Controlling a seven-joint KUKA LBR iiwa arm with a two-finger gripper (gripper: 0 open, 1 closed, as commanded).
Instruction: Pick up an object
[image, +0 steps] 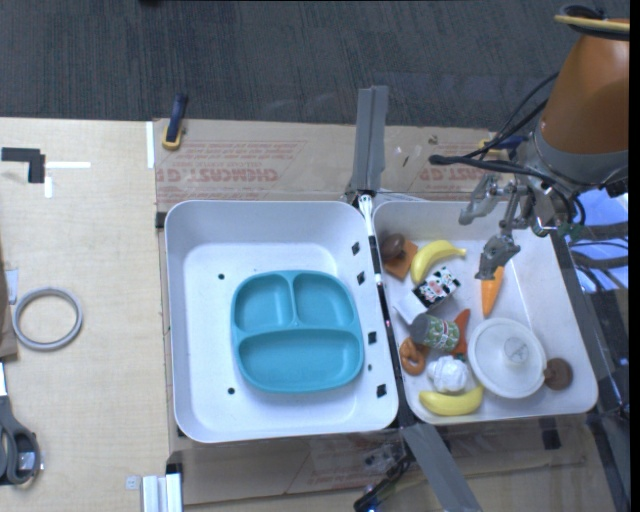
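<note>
My gripper (490, 268) hangs over the upper right part of the right bin (575, 300), with its fingers drawn together on the top end of an orange carrot (490, 295). The carrot points straight down from the fingertips, just above a white bowl (508, 355). Left of it lie a yellow banana (435, 257), a black-and-white cube (437, 288) and a brown piece (393, 247). Lower in the bin are a greenish can (435, 330), a white ball (447, 373), a second banana (450, 402) and a brown ball (557, 373).
The left bin (190, 300) holds a blue divided plate (297, 330). On the bench at left lie a tape ring (45, 318) and scissors (15, 455). A grey divider post (370, 140) stands between the bins at the back.
</note>
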